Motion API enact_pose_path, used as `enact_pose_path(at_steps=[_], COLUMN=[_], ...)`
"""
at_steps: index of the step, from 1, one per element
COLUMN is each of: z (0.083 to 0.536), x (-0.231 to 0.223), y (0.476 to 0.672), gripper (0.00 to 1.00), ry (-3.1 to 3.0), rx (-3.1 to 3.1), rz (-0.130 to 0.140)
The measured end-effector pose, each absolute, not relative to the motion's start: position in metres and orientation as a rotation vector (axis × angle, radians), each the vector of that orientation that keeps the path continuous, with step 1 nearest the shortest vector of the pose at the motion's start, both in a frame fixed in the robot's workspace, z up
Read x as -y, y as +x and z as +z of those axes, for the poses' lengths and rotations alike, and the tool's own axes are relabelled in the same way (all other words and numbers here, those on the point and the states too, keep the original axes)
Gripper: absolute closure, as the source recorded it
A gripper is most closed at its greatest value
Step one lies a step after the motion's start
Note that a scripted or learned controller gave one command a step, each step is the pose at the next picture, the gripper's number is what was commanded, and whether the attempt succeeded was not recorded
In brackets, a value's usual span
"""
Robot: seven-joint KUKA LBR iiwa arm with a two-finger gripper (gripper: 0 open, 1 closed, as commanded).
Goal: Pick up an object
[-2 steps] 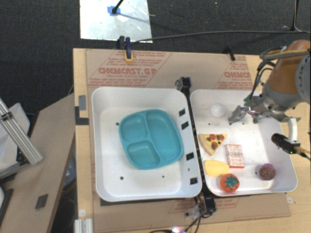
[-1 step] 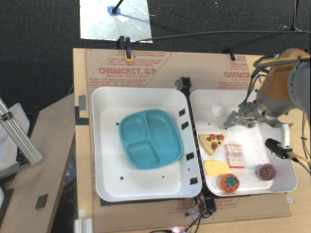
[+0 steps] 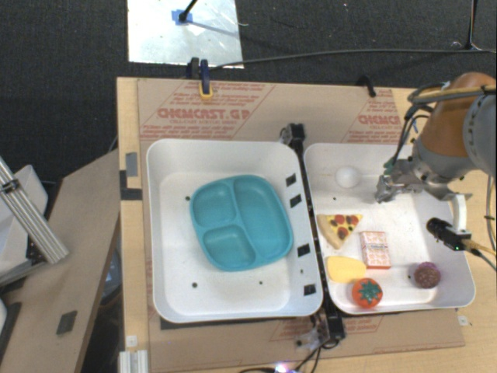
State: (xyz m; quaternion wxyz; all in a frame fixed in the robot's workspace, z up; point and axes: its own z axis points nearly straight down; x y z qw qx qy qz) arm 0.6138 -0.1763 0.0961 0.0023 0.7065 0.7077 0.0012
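The claw [image 3: 386, 190] is hanging low over the upper part of the right bin [image 3: 466, 286], and whether its fingers are spread or pressed together cannot be told from this slant; nothing is showing between them. A white ball [image 3: 347, 177] is lying near it on the left. Farther down the bin, a toy pizza slice [image 3: 340, 228] is sitting beside a small red-and-white carton [image 3: 375, 249], with a yellow piece [image 3: 345, 268] and a toy tomato [image 3: 367, 292] below them and a dark purple ball [image 3: 426, 274] off to the right. Judging by this, the task is only beginning: every candidate is resting on the bin floor, so choosing, closing and lifting are all remaining.

In the left bin [image 3: 167, 169], a teal divided plate [image 3: 241, 222] is lying flat. Both bins are sitting on a brown sheet [image 3: 233, 109] covering the table, and red print on it is reading "CHEMCAST GP". The carton's writing is too small to read.
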Motion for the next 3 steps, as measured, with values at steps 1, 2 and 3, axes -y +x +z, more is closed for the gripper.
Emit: enact_pose_path(at_steps=[1,2,3], z=[0.16,0.204,0.259], x=[0.177,0.176,0.176], y=[0.619,0.62,0.622], gripper=[1.0,1.0,1.0], ry=[2.212,2.212,2.21], rx=[-2.222,-2.223,-2.223], rz=[0.006,0.005,0.006])
